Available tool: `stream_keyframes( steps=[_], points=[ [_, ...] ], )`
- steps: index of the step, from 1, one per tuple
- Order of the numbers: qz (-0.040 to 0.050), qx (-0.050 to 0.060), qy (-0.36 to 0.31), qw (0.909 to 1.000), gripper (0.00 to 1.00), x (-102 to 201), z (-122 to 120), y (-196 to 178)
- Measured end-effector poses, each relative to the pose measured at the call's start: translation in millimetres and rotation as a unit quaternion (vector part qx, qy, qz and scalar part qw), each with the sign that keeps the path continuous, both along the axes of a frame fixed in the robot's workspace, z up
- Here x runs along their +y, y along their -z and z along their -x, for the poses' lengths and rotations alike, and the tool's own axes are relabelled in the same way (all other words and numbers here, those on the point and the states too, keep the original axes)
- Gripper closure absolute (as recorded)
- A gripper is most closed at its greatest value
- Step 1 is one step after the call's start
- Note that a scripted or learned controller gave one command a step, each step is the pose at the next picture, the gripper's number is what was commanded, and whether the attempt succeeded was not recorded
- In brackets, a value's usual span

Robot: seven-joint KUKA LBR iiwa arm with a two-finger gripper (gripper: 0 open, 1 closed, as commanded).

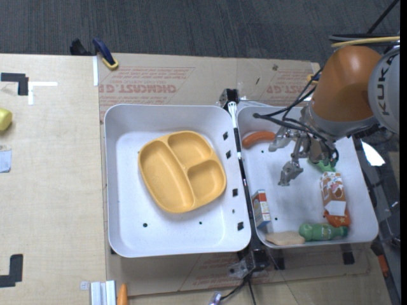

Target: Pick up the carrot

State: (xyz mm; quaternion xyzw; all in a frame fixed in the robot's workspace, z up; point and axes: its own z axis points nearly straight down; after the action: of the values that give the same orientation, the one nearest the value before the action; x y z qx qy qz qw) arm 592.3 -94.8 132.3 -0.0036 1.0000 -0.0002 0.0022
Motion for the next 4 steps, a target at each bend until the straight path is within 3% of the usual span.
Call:
stream_keyframes(
  steps=[1, 2, 3, 4],
  points=[
    [-0.0009, 0.0, 0.037, 0.9993, 0.0, 115, 33, -60],
    [-0.0005, 0.0, -0.083, 0.9965, 0.0, 160, 22, -60],
    [-0.0006, 0.001, -0.123, 0.9924, 0.0, 233, 67, 10],
    [-0.0009, -0.002, -0.123, 0.9924, 1.0, 233, 65, 1]
  ],
)
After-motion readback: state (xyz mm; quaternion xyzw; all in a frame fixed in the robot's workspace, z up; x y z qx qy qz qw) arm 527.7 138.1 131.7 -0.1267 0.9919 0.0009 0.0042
